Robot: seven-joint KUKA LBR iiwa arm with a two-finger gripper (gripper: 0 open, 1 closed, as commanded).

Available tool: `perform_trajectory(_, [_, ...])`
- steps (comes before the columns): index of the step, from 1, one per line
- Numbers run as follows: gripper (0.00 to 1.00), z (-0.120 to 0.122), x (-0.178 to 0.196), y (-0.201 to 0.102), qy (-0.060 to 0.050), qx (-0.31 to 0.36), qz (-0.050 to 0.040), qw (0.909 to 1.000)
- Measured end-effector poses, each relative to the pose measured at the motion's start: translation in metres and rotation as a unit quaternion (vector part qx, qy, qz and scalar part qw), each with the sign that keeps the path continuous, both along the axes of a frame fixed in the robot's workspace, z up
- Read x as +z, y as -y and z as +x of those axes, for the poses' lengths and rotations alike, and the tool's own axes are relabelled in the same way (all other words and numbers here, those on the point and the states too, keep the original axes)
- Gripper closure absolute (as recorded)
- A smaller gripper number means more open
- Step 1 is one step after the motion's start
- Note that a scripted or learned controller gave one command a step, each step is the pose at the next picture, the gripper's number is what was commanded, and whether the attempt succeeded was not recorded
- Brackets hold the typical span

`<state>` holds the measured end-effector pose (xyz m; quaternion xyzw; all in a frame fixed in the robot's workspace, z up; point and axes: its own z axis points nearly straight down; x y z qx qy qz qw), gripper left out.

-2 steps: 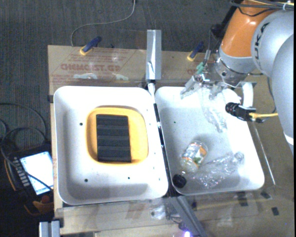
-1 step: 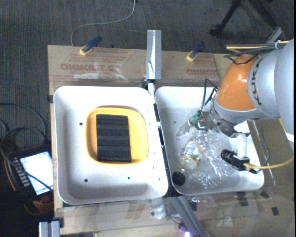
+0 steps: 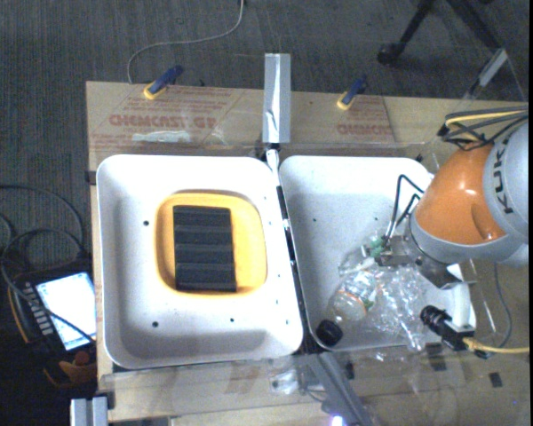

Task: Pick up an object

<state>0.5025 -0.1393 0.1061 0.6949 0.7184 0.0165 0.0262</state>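
Note:
A yellow holder with a black ribbed block (image 3: 206, 245) lies in the middle of the left bin (image 3: 124, 193). In the right bin (image 3: 338, 193) a crumpled clear plastic bottle with a black cap (image 3: 360, 295) lies near the front, with crinkled clear wrap (image 3: 398, 302) beside it. My gripper (image 3: 384, 254) is low in the right bin, just above the bottle and wrap, under the orange wrist band (image 3: 457, 204). The wrist hides most of the gripper.
A metal divider bar (image 3: 276, 105) stands at the back between the bins. Blue and yellow clamps (image 3: 163, 81) (image 3: 352, 93) hold the board at the back. A tablet (image 3: 60, 304) lies on the floor at left. Cables (image 3: 475, 122) run by the arm at right.

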Motion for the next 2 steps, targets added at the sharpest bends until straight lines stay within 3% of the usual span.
perform_trajectory(1, [0.0,0.033,0.043,0.041,-0.03,-0.019,0.0067,0.9993])
perform_trajectory(2, [0.0,0.011,-0.013,-0.013,-0.022,0.165,-0.0037,0.986])
